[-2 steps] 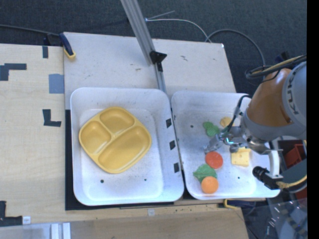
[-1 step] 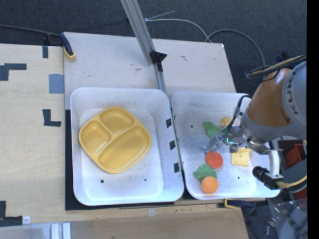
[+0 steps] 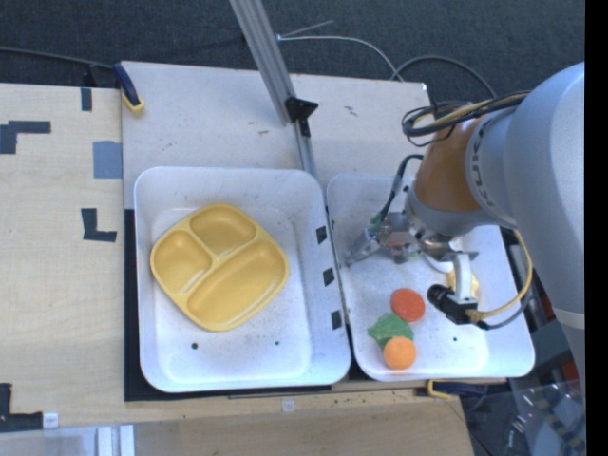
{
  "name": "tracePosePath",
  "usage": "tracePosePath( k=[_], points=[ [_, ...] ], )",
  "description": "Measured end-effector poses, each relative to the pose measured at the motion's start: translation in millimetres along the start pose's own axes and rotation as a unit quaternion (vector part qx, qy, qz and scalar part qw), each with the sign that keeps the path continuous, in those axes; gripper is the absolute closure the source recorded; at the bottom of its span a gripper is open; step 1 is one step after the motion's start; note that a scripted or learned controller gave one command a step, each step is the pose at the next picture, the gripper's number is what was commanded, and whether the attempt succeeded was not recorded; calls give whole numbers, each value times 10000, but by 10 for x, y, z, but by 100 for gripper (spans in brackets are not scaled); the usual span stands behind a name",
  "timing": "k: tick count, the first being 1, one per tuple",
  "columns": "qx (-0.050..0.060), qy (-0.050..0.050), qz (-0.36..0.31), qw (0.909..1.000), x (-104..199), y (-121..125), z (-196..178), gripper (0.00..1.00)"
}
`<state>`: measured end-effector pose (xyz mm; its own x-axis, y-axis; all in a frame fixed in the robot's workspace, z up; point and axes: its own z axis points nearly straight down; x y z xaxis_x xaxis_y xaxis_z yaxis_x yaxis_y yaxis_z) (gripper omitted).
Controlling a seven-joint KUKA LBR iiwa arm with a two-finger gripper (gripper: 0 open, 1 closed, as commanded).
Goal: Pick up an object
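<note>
Three small items lie in the right bin (image 3: 499, 348): a red-orange round piece (image 3: 408, 303), a green leafy piece (image 3: 389, 328) just below it, and an orange ball (image 3: 400, 352) touching the green piece. My gripper (image 3: 363, 248) hangs low over the bin's upper left part, close to the left wall. It points left, up and to the left of the red-orange piece and apart from it. Nothing shows in its grasp. The grey arm and its orange band (image 3: 446, 174) cover the bin's upper right.
A yellow divided plate (image 3: 219, 265) lies in the left bin (image 3: 152, 186). A slanted metal rail (image 3: 261, 36) ends near the wall between the bins. Cables (image 3: 494, 307) loop beside the wrist along the right bin's right side.
</note>
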<state>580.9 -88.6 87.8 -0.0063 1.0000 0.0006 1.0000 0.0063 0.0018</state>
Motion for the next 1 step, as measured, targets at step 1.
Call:
tracePosePath(
  k=[1],
  points=[
    [-21,6,1,10000,1024,-304,-1052,0]
  ],
)
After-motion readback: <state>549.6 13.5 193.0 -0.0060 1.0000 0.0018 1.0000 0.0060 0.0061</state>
